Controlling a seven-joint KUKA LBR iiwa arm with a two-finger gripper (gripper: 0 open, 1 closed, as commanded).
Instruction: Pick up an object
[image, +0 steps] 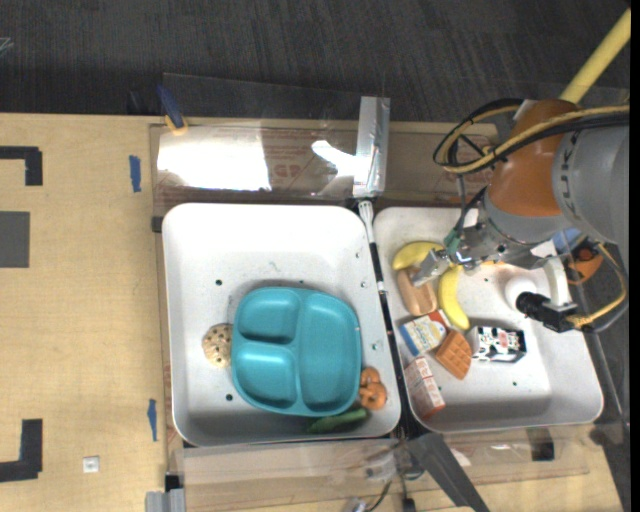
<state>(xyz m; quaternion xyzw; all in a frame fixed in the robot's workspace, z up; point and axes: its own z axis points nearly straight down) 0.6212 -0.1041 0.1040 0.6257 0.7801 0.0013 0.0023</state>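
The right bin (560, 390) holds a yellow banana (455, 300), a brown bread piece (415, 296), a small orange and white carton (424, 330), a waffle (453, 355), a black and white carton (498, 343) and a reddish box (425, 386). My gripper (447, 258) hangs low at the back left of this bin, right over the banana's bend, with the bread just below and left of it. The gripper's body hides the middle of the banana. I see nothing lifted off the bin floor.
The left bin (200, 250) holds a teal divided plate (297, 348), a cookie (216, 343), an orange fruit (372, 390) and a green vegetable (338, 422). The rim between the bins (380, 290) runs close to my gripper's left. Cables (480, 130) loop behind the arm.
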